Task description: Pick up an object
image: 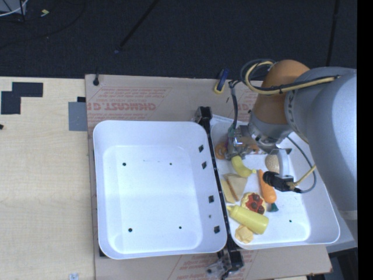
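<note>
- The gripper [236, 147] is lowered into the right bin [315, 229], at the upper edge of a cluster of toy food; how far it is open cannot be told from this angle, and nothing is seen held in it.
- A small yellow piece [240, 167] lies just below the gripper and is judged the likeliest target, since it is nearest.
- The remaining objects are bunched against the bin's left wall: a sandwich slice [235, 186], an orange carrot [267, 186], a pizza slice [254, 202] and a yellow bottle [250, 218] lying on its side.
- The crowding is judged a risk, because a neighbour may be nudged or caught on closing.
- The left bin [116, 156] is set just beside the right one on the tabletop [41, 185], presumably as the drop place.
</note>
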